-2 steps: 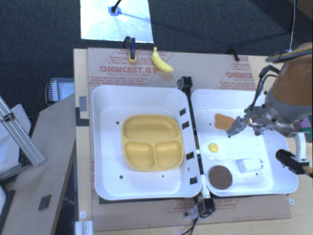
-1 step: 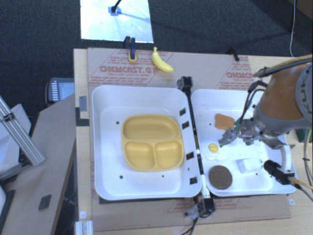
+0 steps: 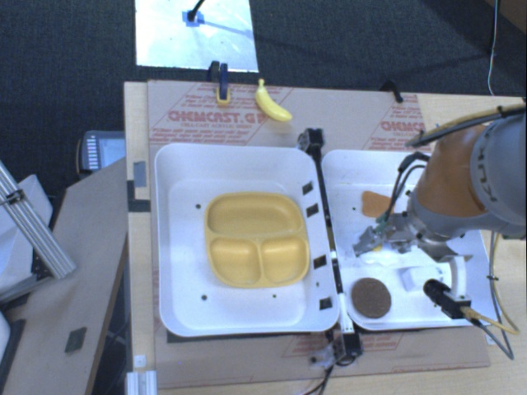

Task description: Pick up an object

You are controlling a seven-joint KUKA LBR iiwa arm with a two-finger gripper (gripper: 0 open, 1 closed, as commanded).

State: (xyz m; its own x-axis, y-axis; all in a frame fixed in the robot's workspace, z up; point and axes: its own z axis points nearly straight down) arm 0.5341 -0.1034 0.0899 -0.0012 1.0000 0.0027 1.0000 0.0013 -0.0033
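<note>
1. Brown disc (image 3: 371,297), count one. Flat and round, it lies in the right bin (image 3: 352,171) close to the front wall, nearest my camera.
2. Small pale block (image 3: 409,278), count one. It lies in the right bin just right of the disc and apart from it, and I find it hard to make out against the white floor.
3. End effector (image 3: 368,242), count one. It hangs low over the middle of the right bin, above the disc and between it and item 4. I cannot tell how far open it is, and I see nothing held in it.
4. Orange flat piece (image 3: 376,202), count one. It is in the right bin towards the back, near the end effector.
5. Arm (image 3: 461,179), count one. Grey with an orange band, it reaches in from the right over the right bin.
6. White bins, count two. They stand side by side on the worktop (image 3: 136,245).
7. Yellow plate (image 3: 251,239), count one, with three compartments. It lies in the middle of the left bin (image 3: 177,220).
8. Banana (image 3: 272,105), count one. It lies on the lettered sheet (image 3: 198,118) behind the left bin, outside both bins.
9. Clamps on the sheet's far edge, count two: one yellow and black (image 3: 221,85), one black (image 3: 394,94).
</note>
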